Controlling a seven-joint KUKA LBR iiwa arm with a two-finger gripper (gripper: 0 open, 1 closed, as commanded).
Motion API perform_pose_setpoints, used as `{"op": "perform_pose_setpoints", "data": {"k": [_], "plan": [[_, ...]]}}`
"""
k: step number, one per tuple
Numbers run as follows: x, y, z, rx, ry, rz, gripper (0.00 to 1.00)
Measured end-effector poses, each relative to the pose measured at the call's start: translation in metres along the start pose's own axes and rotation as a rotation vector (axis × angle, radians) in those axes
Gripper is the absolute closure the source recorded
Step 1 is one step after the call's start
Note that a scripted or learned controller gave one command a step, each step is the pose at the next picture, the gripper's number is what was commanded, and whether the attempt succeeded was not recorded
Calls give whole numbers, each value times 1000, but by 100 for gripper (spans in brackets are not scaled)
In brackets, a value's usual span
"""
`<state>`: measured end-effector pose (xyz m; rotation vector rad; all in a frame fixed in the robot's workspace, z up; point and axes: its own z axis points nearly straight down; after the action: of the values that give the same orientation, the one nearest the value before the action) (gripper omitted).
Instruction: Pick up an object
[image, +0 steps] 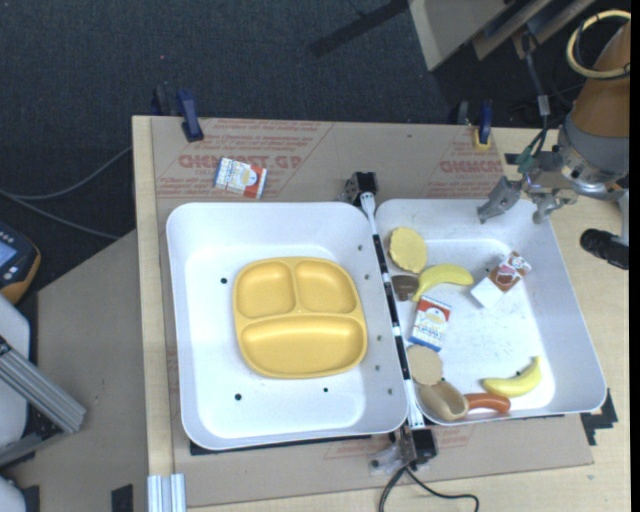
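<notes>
- The gripper (522, 196) hangs over the far rim of the right bin (570, 330), its two fingers spread apart with nothing between them.
- Every thing it could pick lies in that right bin; the left bin (200, 300) carries a yellow divided plate (298, 317).
- Closest to the gripper, toward the middle of the right bin, sit a small white block (487, 292) and a little red-and-white carton (513, 270), touching each other. Both look light and stiff, so I judge a squeeze across the flat sides would hold, though the pair may shift together.
- A banana (443, 277) lies toward the left side of the right bin, just beside a round yellow disc (407, 248). It looks like smooth toy plastic, likely slippery; the thick middle of the curve seems the best place to take it.
- A second banana (515, 379) rests near the right bin's front edge, well apart from the gripper.
- A small printed box (432, 325) lies flat below the first banana; flat things like it offer little edge to pinch.
- Outside the right bin, on the table (300, 150), lies another small box (240, 177).
</notes>
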<state>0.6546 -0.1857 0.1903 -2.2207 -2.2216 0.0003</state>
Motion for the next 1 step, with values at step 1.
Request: {"op": "perform_pose_setpoints", "data": {"k": [1], "plan": [[47, -48, 86, -6, -3, 0, 0]]}}
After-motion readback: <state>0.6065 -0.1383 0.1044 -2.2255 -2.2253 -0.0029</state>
